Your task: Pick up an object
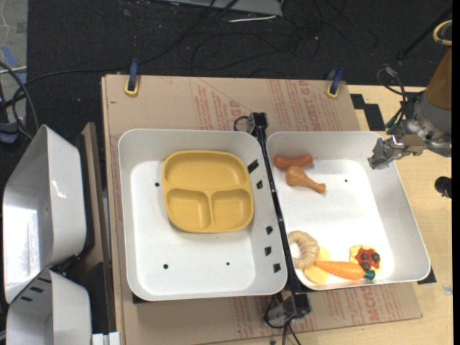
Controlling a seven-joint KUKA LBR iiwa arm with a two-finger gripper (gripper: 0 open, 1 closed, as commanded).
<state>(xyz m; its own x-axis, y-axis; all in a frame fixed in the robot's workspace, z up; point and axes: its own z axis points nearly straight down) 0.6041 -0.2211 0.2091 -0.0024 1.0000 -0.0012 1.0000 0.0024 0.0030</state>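
Note:
The right bin (392,214) holds a reddish sausage (292,161) and a brown chicken drumstick (305,180) near its far left corner. Along its near edge lie a pale ring-shaped pastry (302,248), an orange carrot (340,269) on a yellow slice, and a small pizza piece (365,256). My gripper (382,154) hangs at the far right rim of this bin, well to the right of the sausage and drumstick. Nothing shows between its fingers.
The left bin (140,221) carries a yellow divided plate (208,190). A black clamp strip (267,192) runs between the two bins. Yellow clamps (131,86) hold the cardboard base at the back. White containers (43,200) stand to the far left.

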